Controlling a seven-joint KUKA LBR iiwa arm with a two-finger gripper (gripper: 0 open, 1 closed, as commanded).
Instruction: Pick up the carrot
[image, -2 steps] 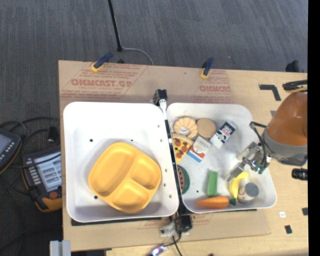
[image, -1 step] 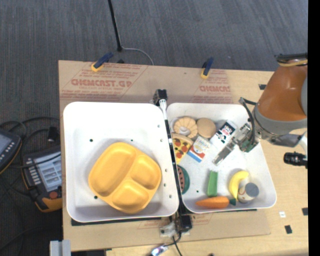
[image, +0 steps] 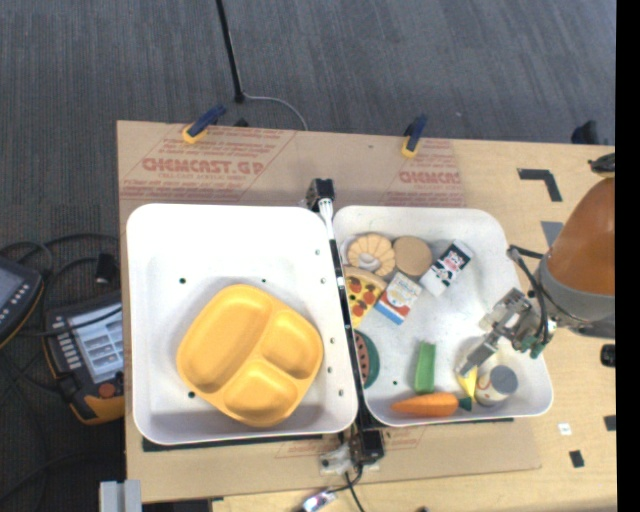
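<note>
The orange carrot (image: 425, 405) lies flat along the front wall of the right bin (image: 480, 222). My gripper (image: 492, 336) hovers over the right side of that bin, up and to the right of the carrot and apart from it. Its fingers (image: 503, 318) look spread, with nothing between them. The grey wrist with its orange band (image: 592, 245) reaches in from the right edge.
A green block (image: 426, 365) stands just above the carrot, and a round tin (image: 498, 383) and a small yellow piece (image: 465, 384) lie to its right. Toy foods and small cartons (image: 405, 270) crowd the bin's back. A yellow divided plate (image: 250, 350) sits in the left bin (image: 160, 250).
</note>
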